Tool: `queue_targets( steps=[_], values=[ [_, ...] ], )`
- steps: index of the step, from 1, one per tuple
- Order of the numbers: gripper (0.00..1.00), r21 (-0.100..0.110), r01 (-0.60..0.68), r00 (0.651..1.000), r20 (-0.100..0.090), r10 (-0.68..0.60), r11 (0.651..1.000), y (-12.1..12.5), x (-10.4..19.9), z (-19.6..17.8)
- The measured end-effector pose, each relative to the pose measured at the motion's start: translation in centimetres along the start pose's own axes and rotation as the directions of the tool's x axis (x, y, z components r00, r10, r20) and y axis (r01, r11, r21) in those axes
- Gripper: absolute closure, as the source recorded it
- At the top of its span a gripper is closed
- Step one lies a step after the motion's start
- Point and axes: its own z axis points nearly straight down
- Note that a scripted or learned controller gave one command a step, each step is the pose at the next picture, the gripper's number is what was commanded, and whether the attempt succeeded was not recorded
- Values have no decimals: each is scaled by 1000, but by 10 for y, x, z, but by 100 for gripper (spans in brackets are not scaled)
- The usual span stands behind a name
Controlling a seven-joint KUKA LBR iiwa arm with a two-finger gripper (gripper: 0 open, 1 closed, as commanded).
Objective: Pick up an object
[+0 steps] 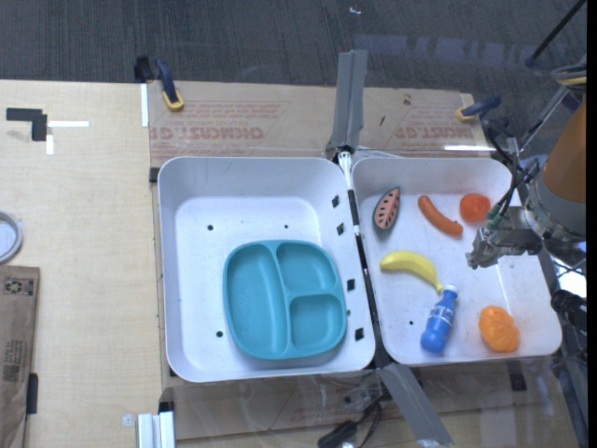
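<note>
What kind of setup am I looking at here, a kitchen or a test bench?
Most likely a lab test bench: two shallow white plastic bins sit clamped on a wooden board, one holding a teal divided plate, the other toy food such as a yellow banana.

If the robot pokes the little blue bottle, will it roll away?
Probably a bit. The blue bottle lies on its side and looks round, so a sideways poke may roll it. The bin floor looks smooth, so it might also slide. It's small, likely light plastic. The banana nearby could stop it.
</note>
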Motion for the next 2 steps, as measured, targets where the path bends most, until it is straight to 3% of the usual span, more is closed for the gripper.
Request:
queue_targets(
  steps=[1, 2],
  values=[
    [0, 0, 0, 1000, 0, 0, 1000, 0, 0, 0],
    [0, -2, -69, 998, 0, 69, 998, -7, 12, 126]
  ],
)
